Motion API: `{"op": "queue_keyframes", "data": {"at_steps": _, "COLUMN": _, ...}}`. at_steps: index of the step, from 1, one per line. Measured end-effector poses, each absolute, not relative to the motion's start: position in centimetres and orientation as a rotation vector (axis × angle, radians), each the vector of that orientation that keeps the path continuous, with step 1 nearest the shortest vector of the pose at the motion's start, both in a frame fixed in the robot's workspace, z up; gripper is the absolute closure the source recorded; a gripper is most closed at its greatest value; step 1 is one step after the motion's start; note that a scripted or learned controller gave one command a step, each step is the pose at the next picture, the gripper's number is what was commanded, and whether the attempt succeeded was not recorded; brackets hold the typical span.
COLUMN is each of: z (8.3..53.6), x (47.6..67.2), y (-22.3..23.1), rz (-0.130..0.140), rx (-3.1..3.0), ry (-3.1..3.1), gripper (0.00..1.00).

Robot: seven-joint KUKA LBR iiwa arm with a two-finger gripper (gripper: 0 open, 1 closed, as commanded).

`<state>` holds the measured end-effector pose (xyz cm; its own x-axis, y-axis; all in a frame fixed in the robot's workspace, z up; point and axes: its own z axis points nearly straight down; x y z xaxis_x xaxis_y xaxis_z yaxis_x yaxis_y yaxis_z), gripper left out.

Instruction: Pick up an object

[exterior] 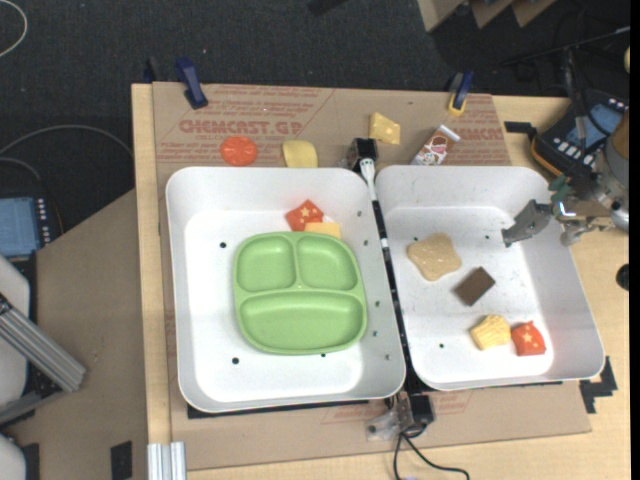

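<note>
The gripper (524, 226) is seen over the right bin (580, 313); its state cannot be told. A biscuit (434, 256) lies nearby and could be pushed aside.

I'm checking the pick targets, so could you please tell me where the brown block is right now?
The brown block lies in the right bin, near its middle, just below and right of the tan slice and above the yellow piece.

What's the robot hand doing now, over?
Gripper over the right bin's far right edge, nothing between its fingers. Tan toast-shaped piece, brown square, yellow block, red block all lying in that bin. Path clear.
</note>
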<state>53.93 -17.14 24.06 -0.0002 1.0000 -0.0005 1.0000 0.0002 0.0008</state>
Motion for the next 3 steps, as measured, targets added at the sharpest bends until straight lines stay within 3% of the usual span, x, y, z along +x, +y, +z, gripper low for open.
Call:
{"op": "queue_keyframes", "data": {"at_steps": 1, "z": 15.3, "x": 54.9, "y": -15.8, "rz": -0.003, "rx": 2.223, "ry": 2.229, "gripper": 0.0}}
{"op": "queue_keyframes", "data": {"at_steps": 2, "z": 8.1, "x": 53.5, "y": -13.4, "rz": -0.004, "rx": 2.225, "ry": 2.227, "gripper": 0.0}}
{"op": "queue_keyframes", "data": {"at_steps": 3, "z": 8.4, "x": 47.6, "y": -14.1, "rz": -0.005, "rx": 2.229, "ry": 2.224, "gripper": 0.0}}
